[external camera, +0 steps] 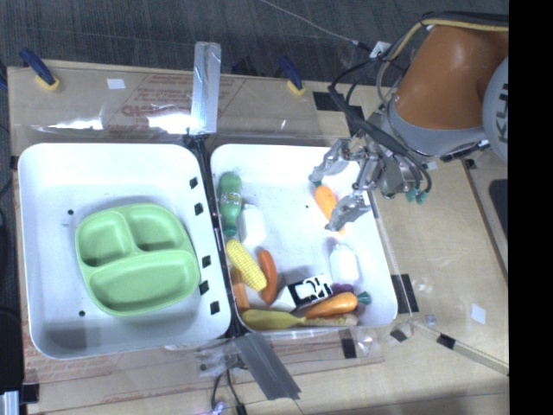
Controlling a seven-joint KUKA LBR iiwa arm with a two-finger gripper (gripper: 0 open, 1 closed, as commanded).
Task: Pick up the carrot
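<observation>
Down at the near edge of the right bin, a banana lies flat with an orange pepper just beside it at three o'clock. Past them, a corn cob rests against a sausage. Farther back, a green bottle stands along the left wall, and over in the left bin sits a green divided plate. Up at one o'clock in the right bin, the gripper has its fingers spread, and the carrot sits right between them, not clamped, tilted toward five o'clock.
</observation>
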